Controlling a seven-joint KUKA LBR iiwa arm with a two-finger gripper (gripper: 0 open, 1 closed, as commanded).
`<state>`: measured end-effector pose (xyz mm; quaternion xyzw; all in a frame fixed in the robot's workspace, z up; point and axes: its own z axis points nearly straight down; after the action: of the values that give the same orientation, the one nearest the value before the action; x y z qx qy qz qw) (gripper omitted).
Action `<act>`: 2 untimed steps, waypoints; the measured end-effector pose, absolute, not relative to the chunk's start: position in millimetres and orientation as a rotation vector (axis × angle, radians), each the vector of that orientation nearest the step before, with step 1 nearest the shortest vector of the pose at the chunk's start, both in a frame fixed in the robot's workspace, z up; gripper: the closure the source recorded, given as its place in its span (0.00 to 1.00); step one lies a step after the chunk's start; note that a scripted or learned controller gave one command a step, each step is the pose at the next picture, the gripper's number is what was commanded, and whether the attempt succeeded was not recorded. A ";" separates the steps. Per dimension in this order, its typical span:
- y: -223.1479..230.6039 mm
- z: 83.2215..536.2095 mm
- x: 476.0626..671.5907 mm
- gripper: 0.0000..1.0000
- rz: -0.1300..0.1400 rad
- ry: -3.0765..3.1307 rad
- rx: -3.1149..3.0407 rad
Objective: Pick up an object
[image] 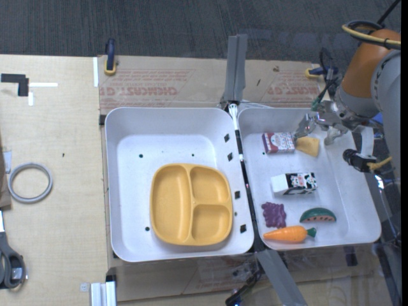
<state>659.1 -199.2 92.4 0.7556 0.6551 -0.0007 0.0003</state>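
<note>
Two white bins sit side by side on the bench. One yellow plate (190,204) with three compartments lies in the left bin (121,171), toward its 6 o'clock side. Six small things lie in the right bin (357,215): one red carton (278,143) at 11 o'clock, one cheese wedge (308,146) just beside it at 12 o'clock, one cow-print carton (294,183) at the centre, one bunch of grapes (274,214) at 7 o'clock, one carrot (289,234) at 6 o'clock, and one melon slice (317,216) at 5 o'clock. One gripper (317,127) hangs at the bin's 1 o'clock corner, its fingers spread apart with nothing between them, one tip just above the cheese wedge. One tape roll (29,182) and one pair of scissors (11,265) lie on the bench at 9 o'clock of the left bin.
</note>
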 end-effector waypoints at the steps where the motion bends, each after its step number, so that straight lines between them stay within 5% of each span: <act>1: -199.1 91.9 643.8 0.00 -0.003 1.573 2.721; 2: -188.9 148.8 658.8 0.00 -0.004 1.152 2.922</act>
<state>658.8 -188.9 148.8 0.9303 0.3668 -0.0012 0.0002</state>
